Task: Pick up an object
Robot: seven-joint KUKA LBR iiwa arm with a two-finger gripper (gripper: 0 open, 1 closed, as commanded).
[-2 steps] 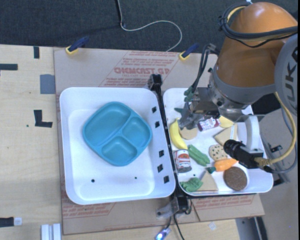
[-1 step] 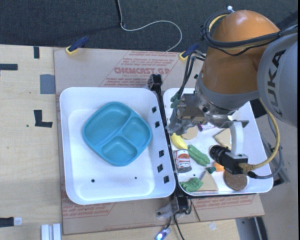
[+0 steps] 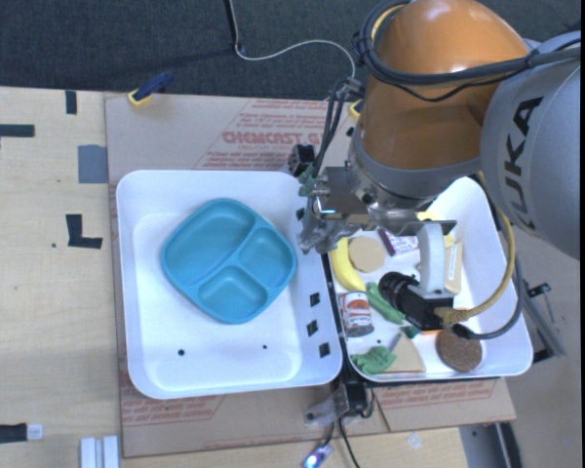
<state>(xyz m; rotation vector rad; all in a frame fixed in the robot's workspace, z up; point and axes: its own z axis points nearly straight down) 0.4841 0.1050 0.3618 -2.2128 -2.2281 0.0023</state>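
Arm (image 3: 448, 96) covers most of the right bin (image 3: 502, 252) from above. Left bin (image 3: 136, 261) holds just a blue divided plate (image 3: 229, 259). Right bin is cluttered: banana (image 3: 347, 266), small can (image 3: 358, 313), green piece (image 3: 373, 361), brown round thing (image 3: 460, 351), all packed close. Tool (image 3: 324, 224) sits low at that bin's left edge, near the banana; can't tell its grip state, wrist blocks it. Risks: pick candidates nearly touch, so closing may catch two or nudge one away; tool could also clip the bin wall.
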